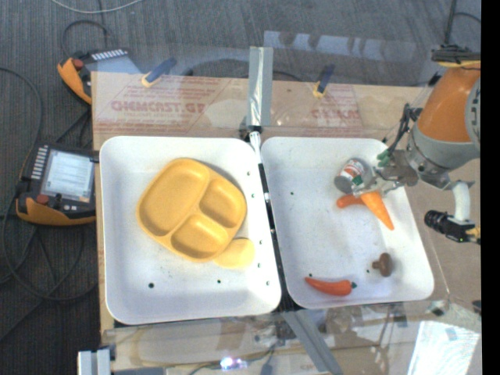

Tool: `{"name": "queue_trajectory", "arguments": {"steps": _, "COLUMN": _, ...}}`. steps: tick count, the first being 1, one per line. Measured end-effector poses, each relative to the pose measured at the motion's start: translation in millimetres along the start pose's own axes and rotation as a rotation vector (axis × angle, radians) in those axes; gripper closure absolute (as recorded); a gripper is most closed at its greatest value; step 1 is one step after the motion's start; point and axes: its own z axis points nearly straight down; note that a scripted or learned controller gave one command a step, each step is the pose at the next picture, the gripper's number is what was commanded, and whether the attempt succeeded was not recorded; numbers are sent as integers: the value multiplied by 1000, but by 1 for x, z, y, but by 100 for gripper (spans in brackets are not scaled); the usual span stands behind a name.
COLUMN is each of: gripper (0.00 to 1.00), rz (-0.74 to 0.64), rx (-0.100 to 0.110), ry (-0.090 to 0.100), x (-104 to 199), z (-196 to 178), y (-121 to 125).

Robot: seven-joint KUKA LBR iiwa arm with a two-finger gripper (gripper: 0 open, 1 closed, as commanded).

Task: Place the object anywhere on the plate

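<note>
Two shallow white bins side by side on the bench (pixel 344 104), under a slanted overhead look.

In the left bin (pixel 125 287): a yellow plate (pixel 191 208) with three compartments, lying flat near the middle. Just at its lower right edge, touching it, a pale yellow lump (pixel 237 253), kind not clear.

In the right bin (pixel 312 233): an orange carrot (pixel 378 208) toward the upper right, tilted, well apart from the plate and separated from it by both bin walls. Just left of it, a smaller orange piece (pixel 348 201); whether joined to the carrot, hard to say. Down at the front wall, a red chili pepper (pixel 329 286) with a green stem. To its right, a small brown mushroom-like thing (pixel 382 265).

Reaching in from the right, the grey arm with its orange band (pixel 449 116); at its end the gripper (pixel 358 182), low over the right bin, just beside the carrot's upper end. Open or closed: not to be told from this angle.

Behind the bins, a brown sheet (pixel 156 106) printed in faded red, "CHEMCAST GT". At far left, on the carpet, a pendant (pixel 58 182) with a lit screen, text too small to read.
</note>
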Motion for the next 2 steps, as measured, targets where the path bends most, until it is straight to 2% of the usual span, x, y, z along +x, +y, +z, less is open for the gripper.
{"name": "queue_trajectory", "arguments": {"steps": 1, "gripper": 100, "rz": -11, "rx": -1, "ry": 4, "x": 60, "z": -5, "y": 25}}
{"name": "queue_trajectory", "arguments": {"steps": 2, "gripper": 100, "rz": -116, "rx": -4, "ry": 4, "x": 117, "z": -16, "y": -1}}
